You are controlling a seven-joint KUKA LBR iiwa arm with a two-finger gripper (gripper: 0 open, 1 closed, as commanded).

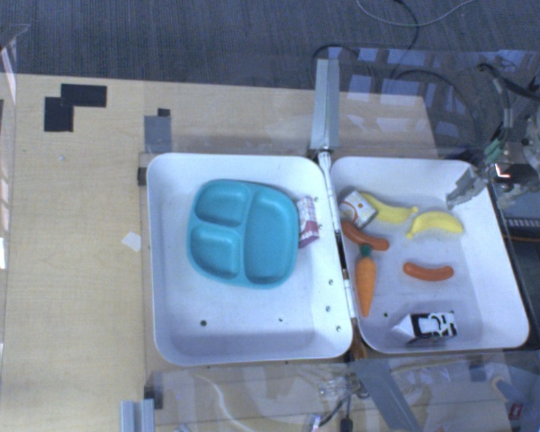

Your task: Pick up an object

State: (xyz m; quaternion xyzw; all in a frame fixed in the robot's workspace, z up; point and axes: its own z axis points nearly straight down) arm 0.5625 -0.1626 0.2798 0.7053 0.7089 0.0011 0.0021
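The gripper (463, 190), finger state impossible to tell, hovers just right of the banana (435, 225), whose long axis runs left-right.

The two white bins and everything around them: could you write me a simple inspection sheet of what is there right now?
Surface: pale wooden bench bearing the left bin and the right bin, side by side.
Job's things: in the right bin, two yellow bananas, a carrot, two sausages, a small black-and-white toy car.
Clutter: in the left bin, a blue divided plate and a small packet at its right edge.
Pincer: pincer over the right bin's upper right corner; nothing seen between its fingers.
Cables: thin cable on the floor beyond the bench.
Surroundings: dark carpet.
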